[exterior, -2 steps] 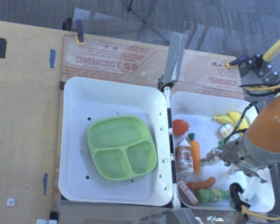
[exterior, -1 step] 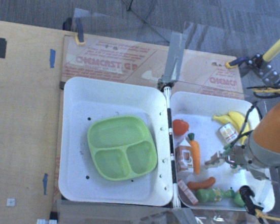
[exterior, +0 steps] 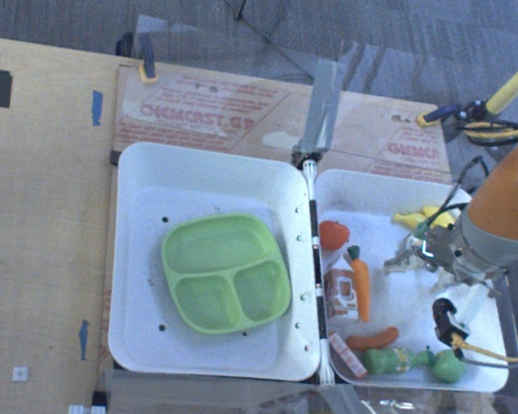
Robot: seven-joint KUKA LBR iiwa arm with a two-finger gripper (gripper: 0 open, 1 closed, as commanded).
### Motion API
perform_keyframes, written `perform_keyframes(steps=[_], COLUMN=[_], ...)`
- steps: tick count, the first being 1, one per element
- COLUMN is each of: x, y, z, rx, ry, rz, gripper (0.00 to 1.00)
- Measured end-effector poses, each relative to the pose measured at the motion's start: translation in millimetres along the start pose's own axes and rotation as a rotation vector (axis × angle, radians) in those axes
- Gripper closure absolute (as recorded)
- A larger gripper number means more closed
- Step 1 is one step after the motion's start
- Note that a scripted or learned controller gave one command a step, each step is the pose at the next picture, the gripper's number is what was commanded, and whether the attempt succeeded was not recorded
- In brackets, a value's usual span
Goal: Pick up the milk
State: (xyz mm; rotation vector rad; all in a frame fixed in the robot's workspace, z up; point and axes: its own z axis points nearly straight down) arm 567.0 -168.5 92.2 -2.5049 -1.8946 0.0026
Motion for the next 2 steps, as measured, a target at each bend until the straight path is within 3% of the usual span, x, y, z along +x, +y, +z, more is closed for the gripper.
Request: perform_keyframes(steps=[1, 2], x=[21, -49], y=[-58, -71], z=[-34, 3], rx=[0.005, 0.001], ry=[0.001, 0.002], rz=[0.062, 0.086], gripper=[0.0, 0.0])
